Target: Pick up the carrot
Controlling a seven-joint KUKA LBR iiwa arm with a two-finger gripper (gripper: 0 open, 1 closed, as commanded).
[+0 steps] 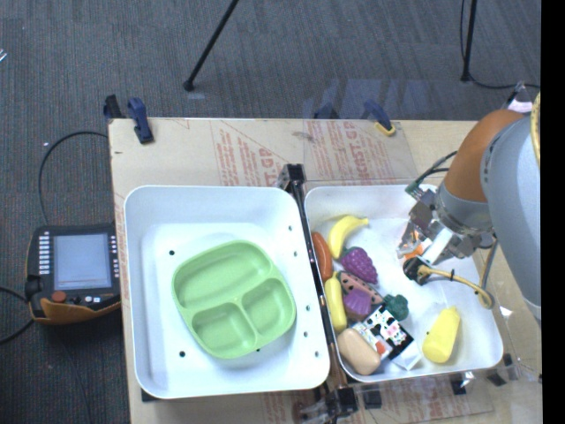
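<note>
Left of your gripper [413, 256], well apart across the right bin [490, 329], the carrot [321, 254] lies against the bin's left wall, its long axis running roughly away from the camera, just beside the banana [346, 230]. You cannot tell the gripper's state. Red lettering on the bench [221, 153] is too blurred to read.

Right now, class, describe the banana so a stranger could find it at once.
Start at the right-hand white bin. In its upper left part lies the banana, just above the purple grapes. It alone is yellow and curved like a crescent.
</note>
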